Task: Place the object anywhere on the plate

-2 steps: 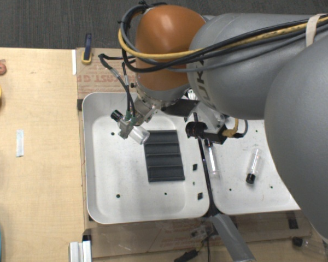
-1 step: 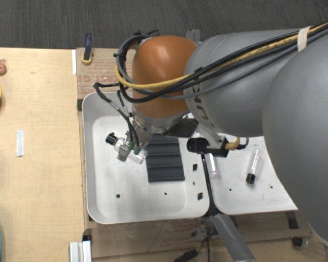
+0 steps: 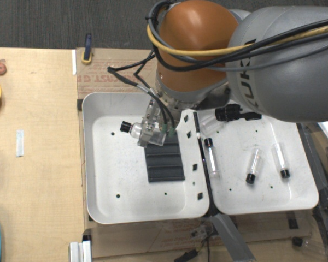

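A black ribbed plate (image 3: pixel 165 160) lies in the left bin (image 3: pixel 98 162), right of its middle. My gripper (image 3: pixel 149 134) hangs over the plate's upper left corner, shut on a clear tube (image 3: pixel 132 129). The tube's black cap (image 3: pixel 124 127) sticks out to the left, past the fingers and beyond the plate's edge. The arm's large orange and grey body hides the back of both bins.
The right bin (image 3: pixel 295 198) holds three more clear tubes with black caps: one (image 3: pixel 210 156) along the divider and two others (image 3: pixel 252 168) (image 3: pixel 280 161) further right. Wooden bench with small items lies left of the bins.
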You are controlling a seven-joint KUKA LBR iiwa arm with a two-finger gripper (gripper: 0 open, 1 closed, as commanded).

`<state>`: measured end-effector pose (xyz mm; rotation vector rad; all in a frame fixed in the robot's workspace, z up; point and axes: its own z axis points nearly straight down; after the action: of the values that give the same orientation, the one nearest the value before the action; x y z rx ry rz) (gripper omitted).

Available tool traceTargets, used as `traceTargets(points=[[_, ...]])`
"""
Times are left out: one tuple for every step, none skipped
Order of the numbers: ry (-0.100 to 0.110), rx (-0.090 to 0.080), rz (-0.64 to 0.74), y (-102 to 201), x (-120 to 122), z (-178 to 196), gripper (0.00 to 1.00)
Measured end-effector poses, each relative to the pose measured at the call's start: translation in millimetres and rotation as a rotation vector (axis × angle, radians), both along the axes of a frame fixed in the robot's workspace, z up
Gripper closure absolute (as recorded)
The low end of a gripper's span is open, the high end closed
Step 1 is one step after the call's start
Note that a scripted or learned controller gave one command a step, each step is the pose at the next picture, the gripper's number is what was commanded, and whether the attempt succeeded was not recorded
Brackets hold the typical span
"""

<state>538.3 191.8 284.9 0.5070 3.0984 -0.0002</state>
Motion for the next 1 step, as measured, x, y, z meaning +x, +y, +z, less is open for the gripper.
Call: traceTargets(points=[[0.000, 0.000, 0.000, 0.0, 0.0, 0.0, 0.00]])
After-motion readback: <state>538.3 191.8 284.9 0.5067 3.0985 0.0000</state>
